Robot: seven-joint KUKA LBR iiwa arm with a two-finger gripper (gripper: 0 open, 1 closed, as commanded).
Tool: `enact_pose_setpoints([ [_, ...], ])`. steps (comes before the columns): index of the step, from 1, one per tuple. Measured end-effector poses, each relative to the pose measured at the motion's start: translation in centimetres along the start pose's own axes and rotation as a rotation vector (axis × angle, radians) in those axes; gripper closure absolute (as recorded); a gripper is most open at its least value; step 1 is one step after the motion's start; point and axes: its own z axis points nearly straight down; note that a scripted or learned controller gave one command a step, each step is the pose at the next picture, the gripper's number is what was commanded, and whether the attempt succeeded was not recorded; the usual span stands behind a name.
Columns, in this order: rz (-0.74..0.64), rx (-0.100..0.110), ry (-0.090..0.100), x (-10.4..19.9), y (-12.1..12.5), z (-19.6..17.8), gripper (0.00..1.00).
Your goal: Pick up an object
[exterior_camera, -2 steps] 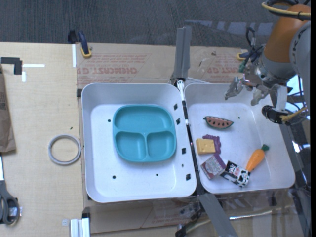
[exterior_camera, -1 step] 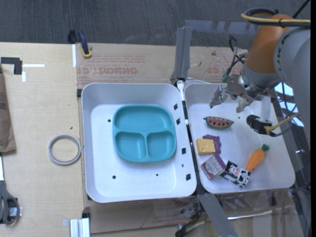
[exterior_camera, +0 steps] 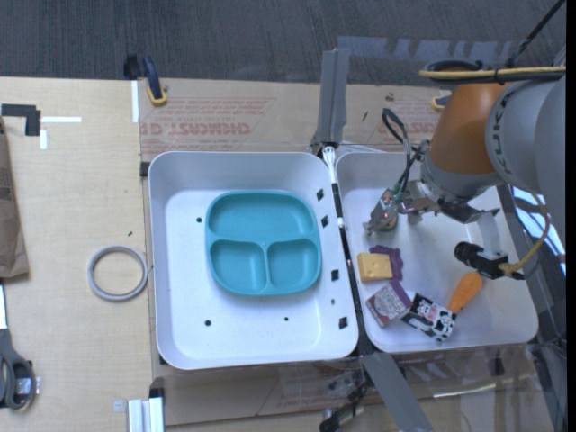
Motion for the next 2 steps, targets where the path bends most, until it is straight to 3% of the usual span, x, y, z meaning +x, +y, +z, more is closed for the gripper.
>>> enact_pose_setpoints([
  [1, 0.005, -0.002, -0.001, -0.2, 0.0, -1.0, 1.0],
  [2, -0.149, -0.002, -0.001, 4.6, -1.0, -10.0, 1.0],
])
